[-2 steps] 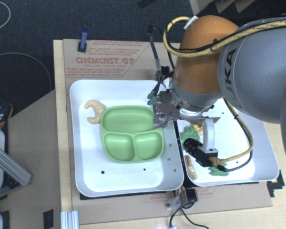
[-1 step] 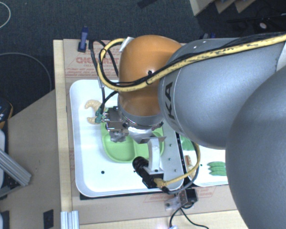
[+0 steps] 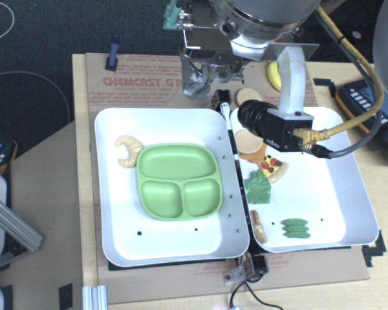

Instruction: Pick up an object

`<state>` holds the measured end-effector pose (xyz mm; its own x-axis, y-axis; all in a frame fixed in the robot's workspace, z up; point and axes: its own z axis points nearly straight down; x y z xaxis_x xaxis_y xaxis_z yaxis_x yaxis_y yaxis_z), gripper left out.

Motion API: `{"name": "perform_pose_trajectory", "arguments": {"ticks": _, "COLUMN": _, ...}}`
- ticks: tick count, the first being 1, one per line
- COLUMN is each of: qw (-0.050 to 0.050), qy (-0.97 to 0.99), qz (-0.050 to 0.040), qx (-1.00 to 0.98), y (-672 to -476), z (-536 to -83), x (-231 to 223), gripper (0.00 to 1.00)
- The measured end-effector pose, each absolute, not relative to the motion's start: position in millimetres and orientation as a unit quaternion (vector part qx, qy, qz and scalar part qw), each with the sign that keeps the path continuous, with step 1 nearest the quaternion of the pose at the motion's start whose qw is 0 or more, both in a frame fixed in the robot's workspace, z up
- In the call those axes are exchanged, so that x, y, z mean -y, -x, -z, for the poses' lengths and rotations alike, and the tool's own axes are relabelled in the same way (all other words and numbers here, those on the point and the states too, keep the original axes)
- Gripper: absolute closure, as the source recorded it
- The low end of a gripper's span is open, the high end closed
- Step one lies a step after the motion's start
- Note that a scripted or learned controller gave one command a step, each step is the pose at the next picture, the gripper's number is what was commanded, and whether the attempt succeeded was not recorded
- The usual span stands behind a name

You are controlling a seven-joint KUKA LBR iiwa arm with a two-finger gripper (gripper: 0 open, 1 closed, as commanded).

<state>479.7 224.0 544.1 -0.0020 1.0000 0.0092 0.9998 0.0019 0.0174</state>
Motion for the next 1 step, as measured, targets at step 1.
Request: {"name": "perform_pose_trajectory", "arguments": {"ticks": 1, "qw": 0.001, "qy": -0.705, "qz": -0.0018, "qx": -0.709, "y": -479.3, "z": -546.0, "x": -225.4, "gripper": 1.0}}
